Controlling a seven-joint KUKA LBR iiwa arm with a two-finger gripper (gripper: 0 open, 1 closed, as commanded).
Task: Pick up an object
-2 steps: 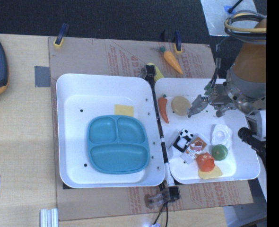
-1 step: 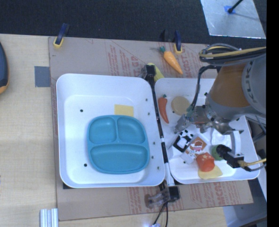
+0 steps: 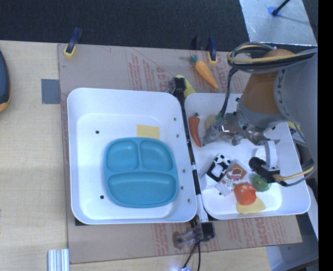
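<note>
Grey arm (image 3: 268, 89) hangs low over the right bin (image 3: 293, 205), probably lining up on the red chili (image 3: 195, 130), though whether its gripper (image 3: 229, 130) is clenched, can't tell.

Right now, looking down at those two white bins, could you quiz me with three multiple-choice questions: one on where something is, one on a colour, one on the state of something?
1. Where is the carrot?
A. in the left bin
B. on the cardboard beyond the right bin
C. on the plate

2. What colour is the divided plate?
A. blue
B. red
C. green

3. How does the divided plate lie?
A. flat in the left bin, open side up
B. upside down
C. leaning on the bin's wall

Answers: 1 B, it rests outside the right bin. 2 A, plainly blue. 3 A, its three compartments face up.
</note>
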